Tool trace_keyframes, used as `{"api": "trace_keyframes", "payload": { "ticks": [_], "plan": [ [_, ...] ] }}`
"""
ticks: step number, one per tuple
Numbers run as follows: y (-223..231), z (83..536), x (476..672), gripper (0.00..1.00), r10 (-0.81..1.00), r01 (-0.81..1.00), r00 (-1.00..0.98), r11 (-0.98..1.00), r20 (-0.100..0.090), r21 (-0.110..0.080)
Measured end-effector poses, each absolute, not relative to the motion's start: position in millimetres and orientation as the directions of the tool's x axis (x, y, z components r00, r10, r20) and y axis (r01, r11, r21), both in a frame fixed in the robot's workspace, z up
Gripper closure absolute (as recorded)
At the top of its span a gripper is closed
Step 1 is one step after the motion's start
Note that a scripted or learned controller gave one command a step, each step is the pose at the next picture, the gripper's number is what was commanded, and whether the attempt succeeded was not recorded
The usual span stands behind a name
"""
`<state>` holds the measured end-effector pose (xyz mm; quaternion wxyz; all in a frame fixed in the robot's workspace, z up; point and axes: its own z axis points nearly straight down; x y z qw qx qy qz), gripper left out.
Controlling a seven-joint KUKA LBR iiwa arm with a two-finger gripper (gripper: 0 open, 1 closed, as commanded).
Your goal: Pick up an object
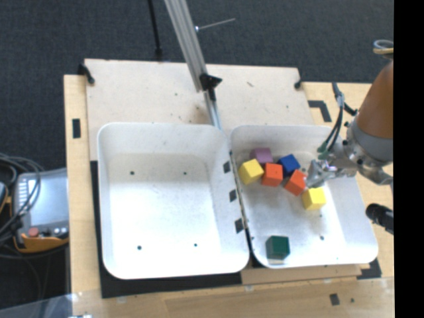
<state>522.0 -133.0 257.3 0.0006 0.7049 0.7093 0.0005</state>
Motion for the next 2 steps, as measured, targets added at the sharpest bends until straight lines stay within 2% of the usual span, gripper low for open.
{"api": "trace_keyframes", "payload": {
  "ticks": [1, 2],
  "plan": [
    [-83, 259, 512.1, 1.0, 1.0, 1.0, -0.007, 0.007, 0.001, 0.001],
    [-32, 246, 518.1, 1.0, 1.0, 1.0, -0.007, 0.007, 0.001, -0.001]
  ]
}}
